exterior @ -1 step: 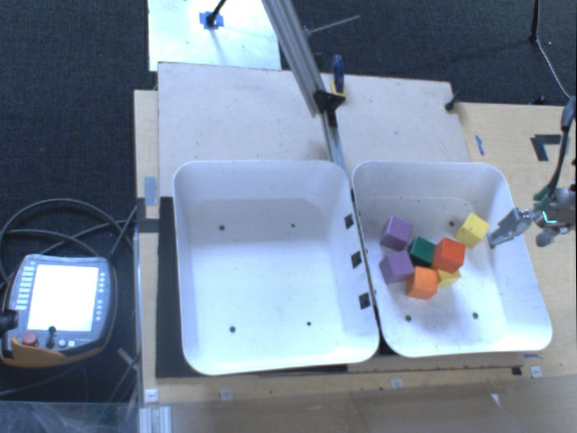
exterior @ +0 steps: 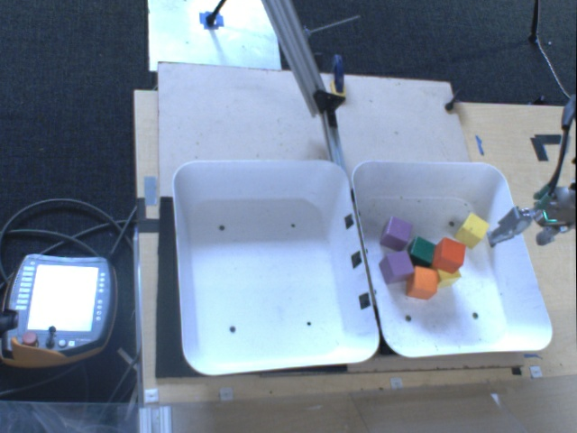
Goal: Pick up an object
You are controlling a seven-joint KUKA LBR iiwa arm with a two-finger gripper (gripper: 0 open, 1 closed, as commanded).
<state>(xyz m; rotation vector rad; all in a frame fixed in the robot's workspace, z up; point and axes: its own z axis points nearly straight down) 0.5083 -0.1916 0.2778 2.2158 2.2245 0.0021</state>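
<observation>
We saw the gripper (exterior: 507,227) at the right bin's (exterior: 532,318) rim, grip state unclear, holding nothing; all 7 blocks (exterior: 424,258) lay ungrasped, pickup remaining.

1. Two bins, both plain white: left bin (exterior: 194,242), right bin (exterior: 505,197).
2. Blocks in right bin: two purple (exterior: 396,233) (exterior: 395,266), one green (exterior: 422,250), two orange (exterior: 449,254) (exterior: 421,283).
3. Yellow block (exterior: 471,229) at 2 o'clock of the cluster.
4. Bench top (exterior: 243,115) pale beige; floor (exterior: 72,79) dark carpet.
5. Teach pendant (exterior: 56,311) at 9 o'clock: grey, orange lower edge, white screen.
</observation>
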